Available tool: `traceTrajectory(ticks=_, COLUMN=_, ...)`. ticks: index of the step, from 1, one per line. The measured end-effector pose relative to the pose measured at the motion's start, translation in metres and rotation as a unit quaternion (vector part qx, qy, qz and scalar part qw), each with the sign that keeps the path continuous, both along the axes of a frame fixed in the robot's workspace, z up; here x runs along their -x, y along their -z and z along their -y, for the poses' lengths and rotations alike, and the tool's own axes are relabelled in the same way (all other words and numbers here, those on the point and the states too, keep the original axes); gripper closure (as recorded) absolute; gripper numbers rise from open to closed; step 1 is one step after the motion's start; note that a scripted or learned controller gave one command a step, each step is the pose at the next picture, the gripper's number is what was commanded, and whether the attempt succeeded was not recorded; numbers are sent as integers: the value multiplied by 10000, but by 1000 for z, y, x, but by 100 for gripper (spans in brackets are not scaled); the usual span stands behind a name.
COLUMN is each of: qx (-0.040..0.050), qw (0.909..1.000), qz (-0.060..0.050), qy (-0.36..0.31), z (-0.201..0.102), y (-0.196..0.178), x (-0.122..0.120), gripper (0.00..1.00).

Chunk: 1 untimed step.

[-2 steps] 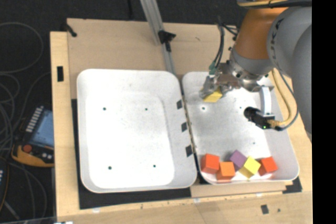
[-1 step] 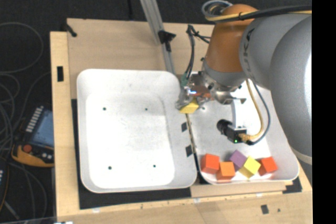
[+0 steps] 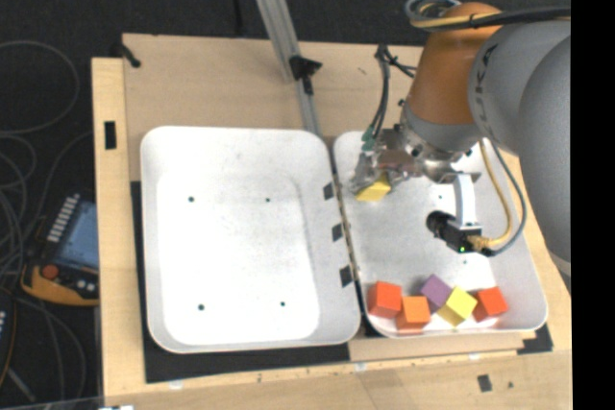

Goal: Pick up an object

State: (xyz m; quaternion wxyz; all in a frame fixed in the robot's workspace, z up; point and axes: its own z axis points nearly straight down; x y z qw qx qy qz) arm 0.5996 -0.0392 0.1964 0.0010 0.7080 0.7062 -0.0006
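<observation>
The pincer (image 3: 370, 176) is hanging low over the right bin (image 3: 404, 235), close to that bin's left wall and toward its far end, and a yellow block (image 3: 374, 192) is showing right at its tip; whether the fingers are actually gripping the block or merely standing over it I cannot tell, since the wrist is hiding how far apart they are. The block is sitting just below and slightly right of the pincer tip, touching or nearly touching it, and it is lying tilted, with its long axis running from lower left up to upper right and its raised end pointing toward the wrist. Starting from the near edge, a cluster of blocks is resting along the right bin's front wall: an orange-red block (image 3: 386, 298), an orange block (image 3: 415, 310) just beside it, a purple block (image 3: 437, 290), a second yellow block (image 3: 461, 304) and a red block (image 3: 491, 301), all packed close together and well apart from the pincer. The left bin (image 3: 235, 235) is lying beside the right one, their walls touching along the middle. Farther back, the grey arm (image 3: 528, 82) with its orange band (image 3: 444, 72) is reaching in from the right above the bin, and a slanted metal rail (image 3: 274, 10) is running up from between the bins toward the far edge of the bench (image 3: 211, 72)
</observation>
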Motion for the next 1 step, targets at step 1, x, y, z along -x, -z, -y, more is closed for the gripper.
traceTrajectory(ticks=1, qx=-26, qw=10000, qz=-31, qy=-47, z=-76, y=0, x=95, gripper=100)
